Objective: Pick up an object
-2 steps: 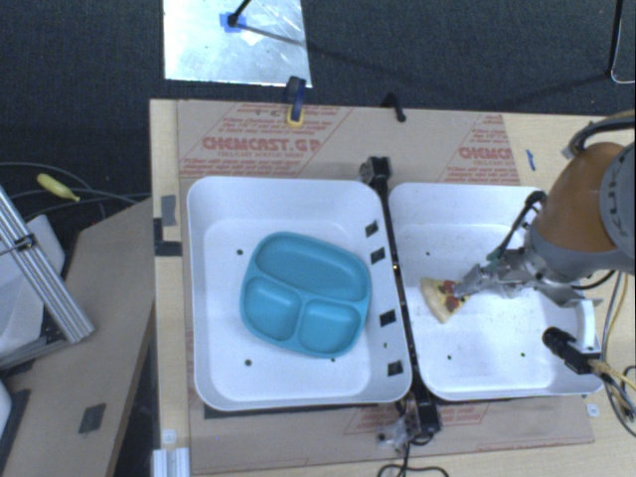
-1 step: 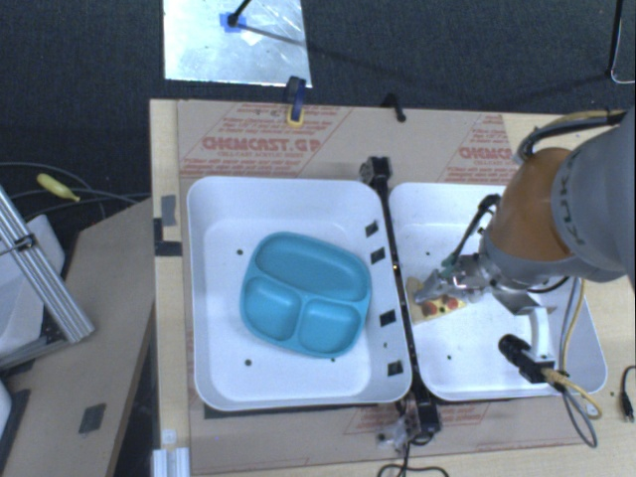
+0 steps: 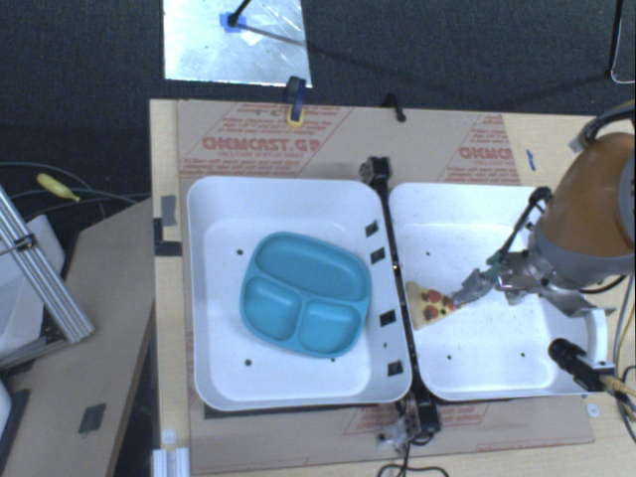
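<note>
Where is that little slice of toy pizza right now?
The pizza slice lies in the right bin, near its left wall beside the divider, with the pincer right at its edge; the blue plate sits in the left bin.

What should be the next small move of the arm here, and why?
Probably a short further descent onto the pizza slice toy, then closing. The gripper sits at that toy's right edge in the right bin, near the divider, and nothing shows the toy gripped yet. The blue divided plate lies apart in the left bin, so it does not interfere.
</note>
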{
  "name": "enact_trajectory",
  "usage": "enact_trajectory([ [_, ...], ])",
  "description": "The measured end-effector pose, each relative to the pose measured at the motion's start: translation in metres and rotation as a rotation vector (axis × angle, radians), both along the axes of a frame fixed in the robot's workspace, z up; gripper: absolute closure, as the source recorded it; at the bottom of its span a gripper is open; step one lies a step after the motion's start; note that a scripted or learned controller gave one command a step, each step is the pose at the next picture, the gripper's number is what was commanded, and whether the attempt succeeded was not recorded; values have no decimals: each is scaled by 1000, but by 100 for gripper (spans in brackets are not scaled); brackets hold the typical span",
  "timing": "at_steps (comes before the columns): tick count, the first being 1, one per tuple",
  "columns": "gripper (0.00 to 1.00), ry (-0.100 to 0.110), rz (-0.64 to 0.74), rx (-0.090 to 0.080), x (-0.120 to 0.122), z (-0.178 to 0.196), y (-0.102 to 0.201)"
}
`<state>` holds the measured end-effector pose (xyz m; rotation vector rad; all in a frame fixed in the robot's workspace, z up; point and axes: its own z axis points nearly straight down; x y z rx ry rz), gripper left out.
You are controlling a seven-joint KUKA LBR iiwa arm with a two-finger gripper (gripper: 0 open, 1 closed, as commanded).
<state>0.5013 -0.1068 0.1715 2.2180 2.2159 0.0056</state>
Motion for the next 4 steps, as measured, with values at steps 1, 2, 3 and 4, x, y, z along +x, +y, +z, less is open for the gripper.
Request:
enact_trajectory([
  [1, 0, 4, 6, 2, -14, 19, 19],
  [2, 0, 6, -2, 0, -15, -91, -28],
  [3, 0, 0, 6, 1, -13, -24, -18],
  [4, 0, -3, 8, 0, 8, 49, -8],
])
